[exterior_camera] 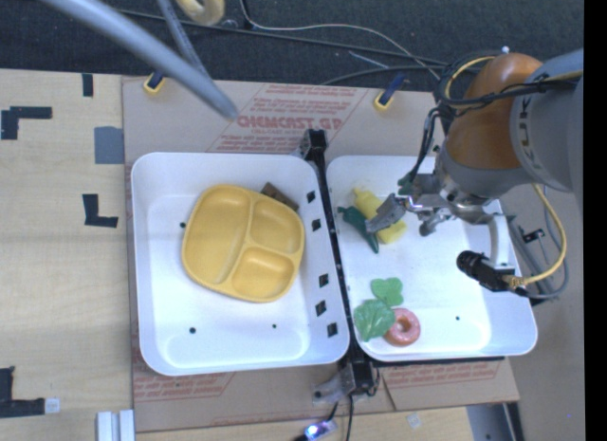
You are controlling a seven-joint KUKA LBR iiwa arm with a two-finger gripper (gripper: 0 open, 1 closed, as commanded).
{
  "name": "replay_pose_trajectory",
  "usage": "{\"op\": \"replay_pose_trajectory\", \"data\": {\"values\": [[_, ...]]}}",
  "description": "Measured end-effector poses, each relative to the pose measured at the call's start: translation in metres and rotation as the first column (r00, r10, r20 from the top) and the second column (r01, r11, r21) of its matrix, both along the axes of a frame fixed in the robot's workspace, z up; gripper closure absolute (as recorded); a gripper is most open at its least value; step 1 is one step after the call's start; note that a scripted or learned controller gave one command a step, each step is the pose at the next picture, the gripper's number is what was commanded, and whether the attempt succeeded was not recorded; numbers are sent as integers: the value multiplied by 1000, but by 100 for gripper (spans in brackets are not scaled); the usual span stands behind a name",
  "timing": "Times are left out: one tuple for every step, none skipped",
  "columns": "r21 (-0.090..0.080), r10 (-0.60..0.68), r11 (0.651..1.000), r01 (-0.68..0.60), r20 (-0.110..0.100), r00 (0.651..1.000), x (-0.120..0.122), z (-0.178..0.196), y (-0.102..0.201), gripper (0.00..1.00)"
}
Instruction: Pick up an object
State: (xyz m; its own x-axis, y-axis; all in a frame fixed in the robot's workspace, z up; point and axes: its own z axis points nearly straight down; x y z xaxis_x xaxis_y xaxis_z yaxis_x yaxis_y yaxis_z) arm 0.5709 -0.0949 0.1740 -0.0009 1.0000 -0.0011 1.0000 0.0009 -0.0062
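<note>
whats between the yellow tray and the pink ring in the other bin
In the camera view, the black divider clips where the two bins meet, then the green leafy toy, which touches the pink ring. The yellow tray sits in the left bin.

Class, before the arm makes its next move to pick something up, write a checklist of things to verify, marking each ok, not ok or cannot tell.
1. Gripper is over the right bin: ok.
2. A target lies under it, the yellow and green pieces: ok.
3. An object is between the fingers: cannot tell.
4. Green leaf and pink ring lie away from the gripper: ok.
5. Yellow tray sits in the left bin, out of the way: ok.
</note>
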Motion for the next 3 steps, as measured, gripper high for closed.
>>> {"op": "replay_pose_trajectory", "data": {"values": [[0,0,1000,0,-1,1000,-4,-65,-1,0],[-1,0,1000,0,5,1000,-4,-91,-1,0],[-1,1,1000,-1,6,1000,-4,-79,-1,100]]}}
